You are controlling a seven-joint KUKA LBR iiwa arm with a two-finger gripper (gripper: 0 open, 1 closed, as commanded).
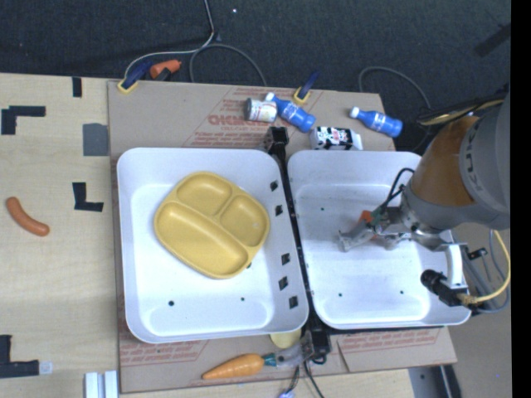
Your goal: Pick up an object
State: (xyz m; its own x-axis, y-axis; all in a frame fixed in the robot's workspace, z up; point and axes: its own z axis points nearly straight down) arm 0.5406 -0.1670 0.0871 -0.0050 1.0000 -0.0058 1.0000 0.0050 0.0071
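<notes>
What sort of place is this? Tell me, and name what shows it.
Probably a robot grasping test bench in a lab: two white bins clamped on cardboard, a grey arm reaching in, and toy items such as a yellow plate and carrot.

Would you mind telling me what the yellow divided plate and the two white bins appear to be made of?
The yellow divided plate looks like moulded plastic: uniform colour, soft rounded compartment ridges, a dull sheen. The left bin and right bin look like smooth white plastic, possibly thin formed sheet, judging by their rounded corners and faint gloss.
</notes>
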